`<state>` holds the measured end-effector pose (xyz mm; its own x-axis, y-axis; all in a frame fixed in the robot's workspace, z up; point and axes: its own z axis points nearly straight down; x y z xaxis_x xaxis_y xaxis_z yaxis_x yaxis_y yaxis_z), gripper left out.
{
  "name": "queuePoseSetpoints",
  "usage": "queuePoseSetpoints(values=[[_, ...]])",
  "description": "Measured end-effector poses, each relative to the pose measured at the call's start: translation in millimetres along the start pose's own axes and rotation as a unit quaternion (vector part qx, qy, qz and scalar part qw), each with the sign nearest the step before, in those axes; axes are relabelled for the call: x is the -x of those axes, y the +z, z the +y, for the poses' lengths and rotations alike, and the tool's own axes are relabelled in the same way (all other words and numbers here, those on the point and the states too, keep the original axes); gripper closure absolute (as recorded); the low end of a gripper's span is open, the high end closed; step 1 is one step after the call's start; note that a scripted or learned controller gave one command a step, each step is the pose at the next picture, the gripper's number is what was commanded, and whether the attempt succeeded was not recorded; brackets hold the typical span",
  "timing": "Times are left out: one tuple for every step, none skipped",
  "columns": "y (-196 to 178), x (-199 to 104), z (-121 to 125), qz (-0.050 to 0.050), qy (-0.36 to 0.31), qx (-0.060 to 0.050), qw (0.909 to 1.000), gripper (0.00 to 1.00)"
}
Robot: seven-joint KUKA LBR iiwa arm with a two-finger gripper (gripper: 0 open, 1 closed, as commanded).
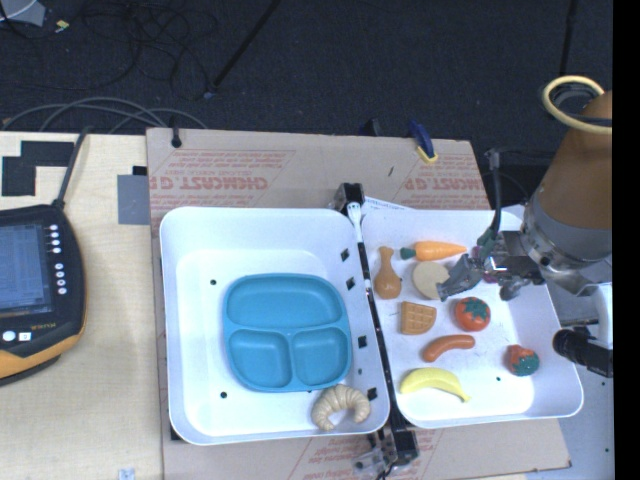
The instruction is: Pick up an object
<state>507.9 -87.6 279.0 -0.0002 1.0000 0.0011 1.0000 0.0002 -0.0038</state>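
My gripper (486,280) hangs over the right bin (560,398), its two dark fingers spread and open with nothing between them. One fingertip (455,281) lies against a pale round piece (430,280); the other points right. Just below sits a red tomato (472,314). Around it lie an orange carrot (438,250), a brown drumstick (386,276), a waffle square (418,318), a sausage (447,347), a yellow banana (434,383) and a red-and-green fruit (521,360).
The left bin (190,258) holds a blue divided plate (285,330) and a croissant (340,406) at its front edge. A black clip divider (358,268) joins the two bins. A teach pendant (35,278) rests at the far left.
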Motion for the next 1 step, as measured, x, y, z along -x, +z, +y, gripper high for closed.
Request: queuePoseSetpoints(values=[[-9.6,0.3,0.0,0.000,0.000,-0.001,1.0000,1.00]])
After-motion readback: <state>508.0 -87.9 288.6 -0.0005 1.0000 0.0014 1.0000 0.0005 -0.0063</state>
